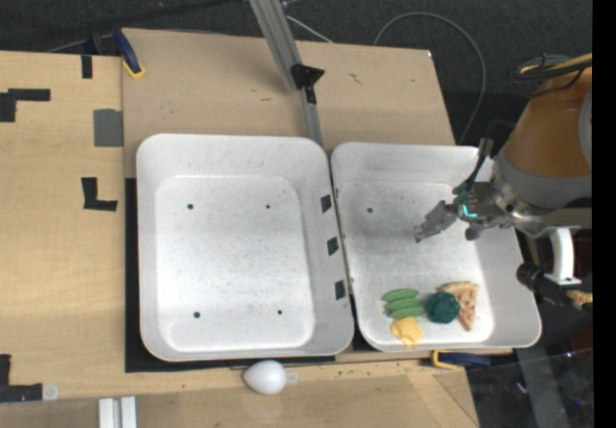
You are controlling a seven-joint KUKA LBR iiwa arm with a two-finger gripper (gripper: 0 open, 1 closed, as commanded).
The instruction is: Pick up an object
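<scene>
From above, the gripper [446,221] hangs over the right bin [385,162], jaws apart and holding nothing. The objects — green pods [402,301], a yellow piece [407,329], a dark green ball [443,307], a tan slice [467,302] — crowd that bin's near right corner. Packed so tightly, a descent could nudge neighbours or close on two.

arm [553,142]: cut off at right edge | claw [450,222]: finger gap too small to tell

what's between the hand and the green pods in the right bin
Bare speckled floor of the right bin separates the hand from the green pods, seen in the camera view.
</scene>
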